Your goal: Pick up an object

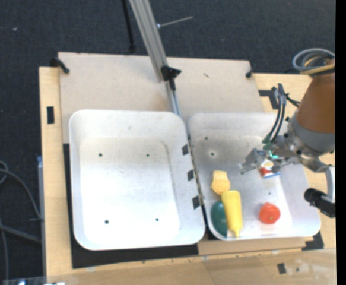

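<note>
My gripper (257, 161) hangs low over the middle of the right bin (232, 129), on the grey arm with its orange band (320, 105) coming in from the right. A small red, white and blue object (269, 171) shows just beneath its right side; I cannot make out whether it is held. Toward the bin's front left lie a pale yellow lumpy toy (220, 183), a yellow bottle-like object (232, 211) and a green object (219, 216), all close together. A red round object (269, 213) lies apart at the front right.
The left bin (131, 177) sits beside the right one with a narrow gap between them. A slanted metal rail (152, 34) rises behind the bins. Cables loop at the arm's top right (312, 58).
</note>
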You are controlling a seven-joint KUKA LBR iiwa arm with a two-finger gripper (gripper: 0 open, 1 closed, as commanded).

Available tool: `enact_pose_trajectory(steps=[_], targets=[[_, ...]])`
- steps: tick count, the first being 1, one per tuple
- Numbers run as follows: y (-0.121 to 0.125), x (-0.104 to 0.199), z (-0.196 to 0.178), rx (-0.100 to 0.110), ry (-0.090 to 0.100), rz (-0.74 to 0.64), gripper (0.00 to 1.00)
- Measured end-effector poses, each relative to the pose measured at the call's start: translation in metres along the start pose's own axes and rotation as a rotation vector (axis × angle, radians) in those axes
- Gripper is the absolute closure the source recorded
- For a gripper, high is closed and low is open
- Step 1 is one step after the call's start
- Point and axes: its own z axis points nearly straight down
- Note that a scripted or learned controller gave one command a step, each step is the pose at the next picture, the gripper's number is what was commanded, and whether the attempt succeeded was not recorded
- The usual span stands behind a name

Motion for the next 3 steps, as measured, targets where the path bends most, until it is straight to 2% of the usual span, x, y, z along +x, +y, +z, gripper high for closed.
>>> enact_pose_trajectory(steps=[1,3], targets=[[0.001,0.000,-0.002,-0.004,-0.001,0.002,0.00],[-0.003,-0.011,0.089,0.001,-0.002,0.005,0.00]])
